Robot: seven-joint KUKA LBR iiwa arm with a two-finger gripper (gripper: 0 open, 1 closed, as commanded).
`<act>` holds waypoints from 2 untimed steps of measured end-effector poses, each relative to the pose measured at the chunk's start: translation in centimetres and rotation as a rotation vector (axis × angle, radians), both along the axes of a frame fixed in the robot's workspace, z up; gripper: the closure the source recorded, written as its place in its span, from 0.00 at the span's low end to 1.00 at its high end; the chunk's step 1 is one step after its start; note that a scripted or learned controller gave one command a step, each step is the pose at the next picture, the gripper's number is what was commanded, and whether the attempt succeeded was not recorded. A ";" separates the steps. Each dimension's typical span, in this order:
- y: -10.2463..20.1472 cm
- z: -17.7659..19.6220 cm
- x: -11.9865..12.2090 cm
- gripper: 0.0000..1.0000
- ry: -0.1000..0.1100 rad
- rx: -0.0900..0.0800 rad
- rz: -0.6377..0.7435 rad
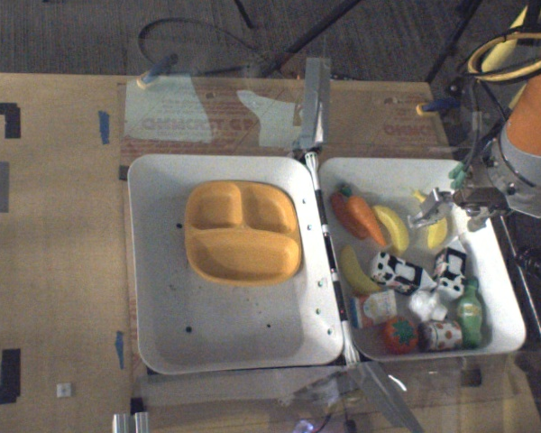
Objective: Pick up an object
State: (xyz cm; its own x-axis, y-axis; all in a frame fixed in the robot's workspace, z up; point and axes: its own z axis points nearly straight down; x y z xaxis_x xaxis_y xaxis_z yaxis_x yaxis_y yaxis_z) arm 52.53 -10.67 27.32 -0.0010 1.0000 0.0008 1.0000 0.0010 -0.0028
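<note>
My gripper (452, 215) hangs over the upper right part of the right bin (509, 318), open, with nothing between its fingers (429, 210). Just under it lies a yellow piece (438, 234), partly hidden by the left finger. To its left lie an orange carrot (359, 215) and a yellow banana (393, 227). Below them are a second banana (355, 274), two black-and-white cow toys (401, 273) (451, 272), a green bottle (470, 315), a red tomato (399, 334), a small can (442, 335) and a little carton (379, 307).
The left bin (162, 314) holds an orange divided plate (243, 231) in its upper half. A metal divider (327, 251) separates the two bins. Cables and stand legs lie beyond the bench at the top, and the arm's orange band (534, 120) sits at the right edge.
</note>
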 end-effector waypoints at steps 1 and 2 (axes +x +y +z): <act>-5.5 -8.0 7.1 0.00 -0.004 -0.002 0.133; -8.7 -18.6 10.0 0.00 -0.008 -0.003 0.189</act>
